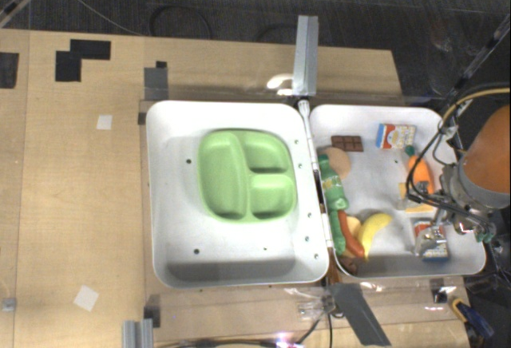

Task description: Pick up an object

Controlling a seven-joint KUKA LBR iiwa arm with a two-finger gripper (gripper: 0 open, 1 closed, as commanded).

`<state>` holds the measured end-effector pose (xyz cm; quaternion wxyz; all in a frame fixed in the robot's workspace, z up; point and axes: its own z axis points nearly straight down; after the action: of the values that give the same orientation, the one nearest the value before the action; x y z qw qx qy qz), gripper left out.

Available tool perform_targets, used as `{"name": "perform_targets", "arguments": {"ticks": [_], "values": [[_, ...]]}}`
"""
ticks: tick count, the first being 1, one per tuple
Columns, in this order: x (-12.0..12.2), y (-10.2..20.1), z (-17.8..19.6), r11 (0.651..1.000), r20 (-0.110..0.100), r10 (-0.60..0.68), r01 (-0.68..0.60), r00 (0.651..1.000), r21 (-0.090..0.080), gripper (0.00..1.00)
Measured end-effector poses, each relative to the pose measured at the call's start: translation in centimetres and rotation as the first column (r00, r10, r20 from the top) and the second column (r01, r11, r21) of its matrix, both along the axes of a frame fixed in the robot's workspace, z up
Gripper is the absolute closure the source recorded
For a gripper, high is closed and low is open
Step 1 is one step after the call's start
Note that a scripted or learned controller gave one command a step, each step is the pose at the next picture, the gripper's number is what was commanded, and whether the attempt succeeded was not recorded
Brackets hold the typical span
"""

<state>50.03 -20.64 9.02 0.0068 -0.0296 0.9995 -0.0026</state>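
The right bin (375, 179) holds several small objects. A brown chocolate bar (346, 144) and a white carton with red and yellow print (396, 135) lie near its back wall. A green bottle (332, 188) runs along the left wall, with a beige piece (339, 162) at its top. A yellow banana (374, 227) and a red-orange carrot-like item (350, 233) rest at the front left. An orange item (418, 172) lies beside the arm. My gripper (433, 239) hangs low over the bin's front right corner, above a small white-and-blue item (436, 253).
The left bin (172, 203) carries a green divided plate (244, 174). A metal post (306, 55) stands behind the seam between the bins. The arm's orange band (489, 153) and black cables (439, 143) overhang the right bin's right side.
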Motion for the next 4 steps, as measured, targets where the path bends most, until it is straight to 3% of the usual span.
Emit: {"name": "perform_targets", "arguments": {"ticks": [1,2,3,4], "values": [[2.6,0.0,0.0,0.998,0.001,0.056,-0.056,0.998,-0.001,0.0],[0.3,0.0,0.0,0.996,0.004,0.087,-0.087,0.996,-0.002,0.0],[1.1,0.0,0.0,0.861,0.001,0.509,-0.509,0.861,-0.01,0.0],[1.6,1.2,0.1,0.784,-0.003,0.621,-0.621,0.784,-0.012,0.0]]}}
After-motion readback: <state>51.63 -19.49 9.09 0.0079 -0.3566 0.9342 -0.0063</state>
